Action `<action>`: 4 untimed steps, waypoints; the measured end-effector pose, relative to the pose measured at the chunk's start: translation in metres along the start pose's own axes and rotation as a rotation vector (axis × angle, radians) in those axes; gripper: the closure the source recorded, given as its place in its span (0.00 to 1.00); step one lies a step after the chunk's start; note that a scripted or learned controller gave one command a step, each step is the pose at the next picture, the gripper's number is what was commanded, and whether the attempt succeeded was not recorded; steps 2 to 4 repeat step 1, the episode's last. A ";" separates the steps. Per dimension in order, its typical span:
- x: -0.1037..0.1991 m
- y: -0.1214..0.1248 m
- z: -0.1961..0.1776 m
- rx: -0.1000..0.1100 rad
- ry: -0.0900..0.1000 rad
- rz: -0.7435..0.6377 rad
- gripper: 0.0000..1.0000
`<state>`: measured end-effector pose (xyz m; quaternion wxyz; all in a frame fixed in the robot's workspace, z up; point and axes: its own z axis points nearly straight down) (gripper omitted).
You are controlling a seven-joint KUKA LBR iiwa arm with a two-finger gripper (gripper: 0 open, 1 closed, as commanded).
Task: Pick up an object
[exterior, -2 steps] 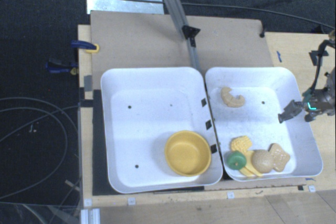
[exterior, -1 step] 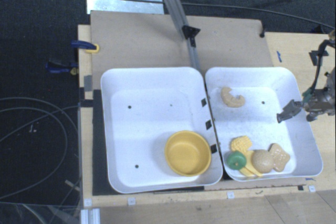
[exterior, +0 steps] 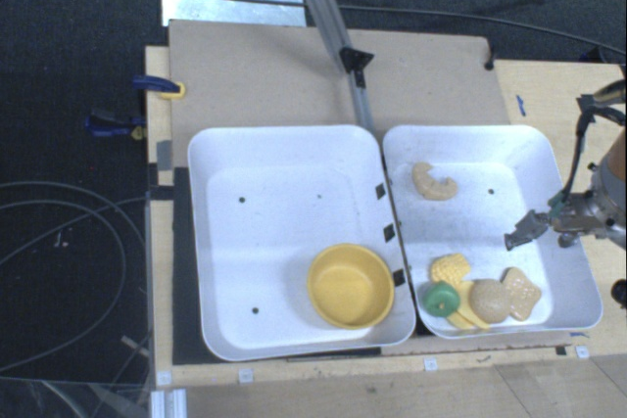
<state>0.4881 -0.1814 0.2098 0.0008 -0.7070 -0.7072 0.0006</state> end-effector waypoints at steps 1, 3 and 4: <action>0.007 -0.002 0.044 0.000 0.001 0.000 0.00; 0.007 -0.002 0.044 0.000 0.001 0.000 0.00; 0.007 -0.002 0.044 0.000 0.001 0.000 0.00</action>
